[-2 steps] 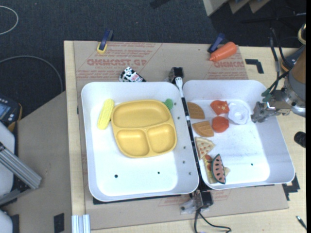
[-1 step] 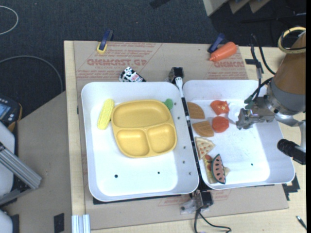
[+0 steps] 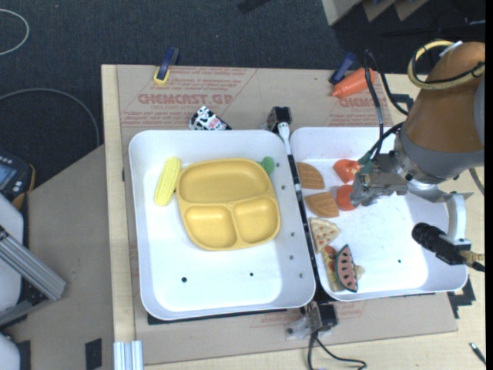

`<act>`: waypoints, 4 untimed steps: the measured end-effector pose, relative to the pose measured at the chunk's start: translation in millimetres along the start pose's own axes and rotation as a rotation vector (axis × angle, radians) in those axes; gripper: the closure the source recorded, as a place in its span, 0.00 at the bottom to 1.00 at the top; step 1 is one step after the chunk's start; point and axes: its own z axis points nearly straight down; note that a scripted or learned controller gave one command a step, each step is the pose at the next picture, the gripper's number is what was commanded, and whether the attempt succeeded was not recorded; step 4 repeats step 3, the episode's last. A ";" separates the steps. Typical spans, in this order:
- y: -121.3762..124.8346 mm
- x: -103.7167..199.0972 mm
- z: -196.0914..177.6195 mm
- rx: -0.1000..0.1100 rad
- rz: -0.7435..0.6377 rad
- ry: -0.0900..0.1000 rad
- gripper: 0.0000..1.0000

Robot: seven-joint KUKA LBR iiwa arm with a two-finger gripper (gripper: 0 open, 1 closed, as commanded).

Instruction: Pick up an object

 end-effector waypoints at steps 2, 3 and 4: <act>-20.5 101.9 5.6 0.003 0.002 -0.001 1.00; -33.1 119.7 14.4 0.003 0.004 -0.002 1.00; -33.1 119.7 14.4 0.003 0.004 -0.002 1.00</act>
